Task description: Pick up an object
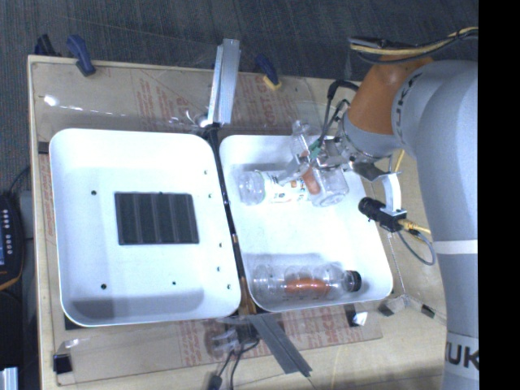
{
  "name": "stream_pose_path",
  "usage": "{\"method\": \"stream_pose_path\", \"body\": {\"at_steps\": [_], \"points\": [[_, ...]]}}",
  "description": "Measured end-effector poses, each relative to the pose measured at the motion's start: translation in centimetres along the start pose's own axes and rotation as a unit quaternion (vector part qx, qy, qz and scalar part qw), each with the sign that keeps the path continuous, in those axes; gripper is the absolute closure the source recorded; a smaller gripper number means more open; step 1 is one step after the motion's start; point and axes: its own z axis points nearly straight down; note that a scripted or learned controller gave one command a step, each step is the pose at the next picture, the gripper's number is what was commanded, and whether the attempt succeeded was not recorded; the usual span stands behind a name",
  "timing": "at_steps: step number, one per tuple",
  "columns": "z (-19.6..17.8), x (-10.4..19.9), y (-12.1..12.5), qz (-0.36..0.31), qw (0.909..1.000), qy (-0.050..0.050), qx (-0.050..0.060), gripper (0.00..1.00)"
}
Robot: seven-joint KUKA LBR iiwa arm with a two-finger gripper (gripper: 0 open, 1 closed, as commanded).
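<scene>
Right bin, arm bent over, hand low.

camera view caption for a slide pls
KUKA arm's gripper over right bin, above clear items; a clear bottle lies near its front wall.

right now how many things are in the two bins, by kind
Clear plastic bottle lying on its side: 1, near the right bin's front edge
Clear cup-like items: 2, in the right bin's back part; their exact kind is hard to tell
Dark ribbed mat: 1, in the left bin
Total: 4
</scene>
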Motion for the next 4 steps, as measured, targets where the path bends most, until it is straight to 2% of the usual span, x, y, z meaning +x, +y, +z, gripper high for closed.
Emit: {"method": "stream_pose_path", "body": {"at_steps": [1,2,4], "points": [[0.88,-0.16,3.08,-0.077,0.9969,-0.003,-0.012,0.0],[0.89,-0.3,3.28,-0.143,0.9896,-0.003,-0.012,0.0],[0.96,-0.28,3.87,-0.197,0.9802,-0.006,-0.014,0.0]]}}
